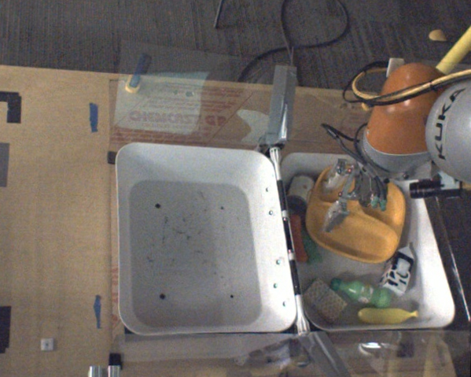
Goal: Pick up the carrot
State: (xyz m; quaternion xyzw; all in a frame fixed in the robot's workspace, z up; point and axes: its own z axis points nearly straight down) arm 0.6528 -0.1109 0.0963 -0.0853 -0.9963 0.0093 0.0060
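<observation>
Left bin [142,171] sits beside right bin [440,273]. Carrot [297,236] lies along the right bin's left wall. Gripper [353,199] hovers over a yellow bowl [359,234], fingers spread, grasping nothing.

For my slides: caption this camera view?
Gripper hovers over yellow bowl in right bin; carrot lies beside.

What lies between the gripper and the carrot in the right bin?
In the camera view, the gripper hangs over a big yellow object. Its left part lies between the gripper and the carrot, at the bin's left wall.
</observation>
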